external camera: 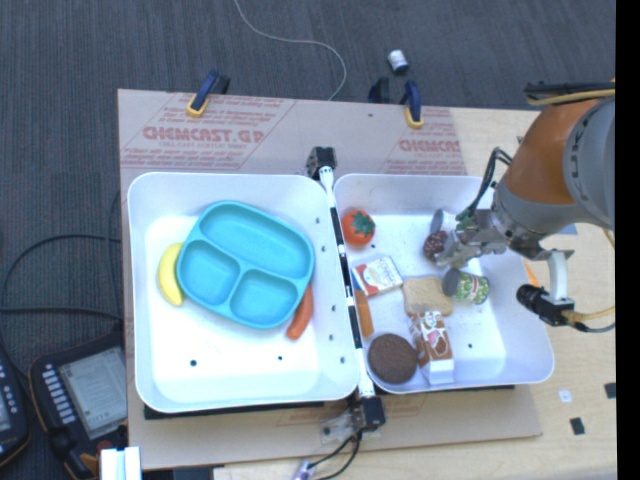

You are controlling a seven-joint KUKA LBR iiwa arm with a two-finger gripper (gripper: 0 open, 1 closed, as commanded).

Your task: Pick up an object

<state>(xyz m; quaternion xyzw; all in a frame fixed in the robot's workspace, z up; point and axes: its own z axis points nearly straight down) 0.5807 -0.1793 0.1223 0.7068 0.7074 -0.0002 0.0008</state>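
Low in the camera view, down-left of the gripper, sits a brown round cookie with a small carton just beside it. Right beneath the gripper lies a green can, with a tan slice of bread to its left; whether the gripper is open or closed I cannot tell. A dark berry-like piece sits against it. Further left rests a tomato. Well away, in the left bin, a blue divided plate lies between a banana and a carrot.
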